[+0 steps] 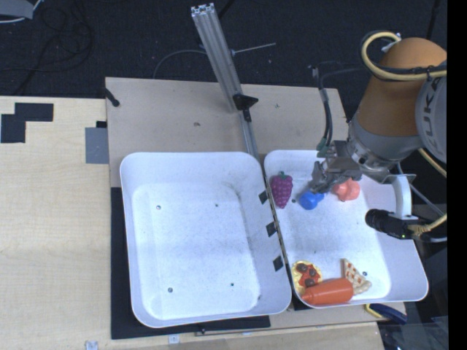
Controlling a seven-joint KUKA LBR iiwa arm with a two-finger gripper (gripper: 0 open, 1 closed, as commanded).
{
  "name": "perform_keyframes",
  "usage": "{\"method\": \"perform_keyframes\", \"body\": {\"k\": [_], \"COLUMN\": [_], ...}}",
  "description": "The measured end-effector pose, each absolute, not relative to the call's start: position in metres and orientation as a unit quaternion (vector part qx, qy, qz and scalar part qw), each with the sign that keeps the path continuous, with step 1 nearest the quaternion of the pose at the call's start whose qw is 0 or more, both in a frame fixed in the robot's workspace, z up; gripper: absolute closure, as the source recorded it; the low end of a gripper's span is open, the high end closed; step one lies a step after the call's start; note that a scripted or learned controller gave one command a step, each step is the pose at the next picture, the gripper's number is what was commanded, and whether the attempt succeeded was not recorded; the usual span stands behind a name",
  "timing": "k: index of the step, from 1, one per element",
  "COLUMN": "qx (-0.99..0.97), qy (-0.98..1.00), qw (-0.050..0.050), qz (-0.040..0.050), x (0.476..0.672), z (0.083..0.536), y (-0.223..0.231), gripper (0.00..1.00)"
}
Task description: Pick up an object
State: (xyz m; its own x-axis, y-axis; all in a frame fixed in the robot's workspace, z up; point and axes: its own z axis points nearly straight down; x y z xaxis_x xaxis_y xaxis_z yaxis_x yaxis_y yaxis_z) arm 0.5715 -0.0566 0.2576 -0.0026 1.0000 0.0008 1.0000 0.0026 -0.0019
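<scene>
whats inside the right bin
The right bin holds a purple grape bunch, a blue object and a pink object beneath the claw, plus a red sausage among toy foods. The arm covers part of the bin's far right.

— What is lying under the bins?
— A tan counter (168,119) is carrying them, with a black mat (117,268) showing beneath.
— And around it?
— Dark carpet (109,35) is stretching behind, cables (44,31) trailing over it. A pale wooden surface (51,232) is sitting left, and an aluminium rail (219,53) is slanting upward.
</scene>
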Motion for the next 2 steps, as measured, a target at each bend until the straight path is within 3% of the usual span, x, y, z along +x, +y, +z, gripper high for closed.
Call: {"method": "perform_keyframes", "body": {"k": [2], "qx": [-0.706], "qy": [-0.708], "qw": [0.001], "qz": [0.0005], "x": [0.601], "z": [0.248], "y": [0.042], "gripper": [1.00]}}
